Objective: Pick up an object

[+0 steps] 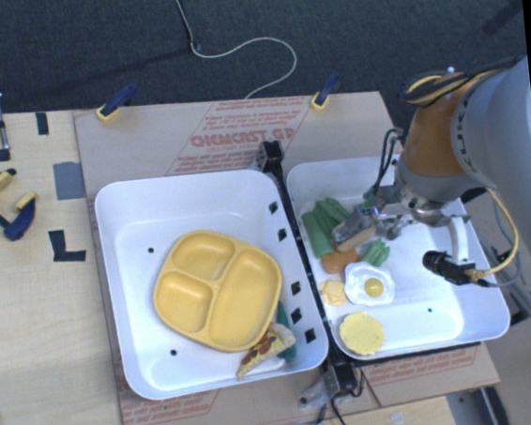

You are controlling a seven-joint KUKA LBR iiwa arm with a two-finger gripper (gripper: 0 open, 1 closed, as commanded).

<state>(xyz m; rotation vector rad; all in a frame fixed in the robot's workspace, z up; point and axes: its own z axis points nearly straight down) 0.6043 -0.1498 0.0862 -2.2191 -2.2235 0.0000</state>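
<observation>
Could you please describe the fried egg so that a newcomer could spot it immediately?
Look in the right-hand bin, near its middle. The fried egg lies there, a white patch with a yellow yolk, unlike the plain yellow disc below it.

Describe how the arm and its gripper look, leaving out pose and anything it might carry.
The arm is a thick, rounded grey tube with an orange band above the wrist. Below the band sits a darker metallic wrist section leading to the gripper, a small grey and black assembly. Black cables and a yellow cable loop around the wrist, and a black cylindrical fitting hangs beside it.
</observation>
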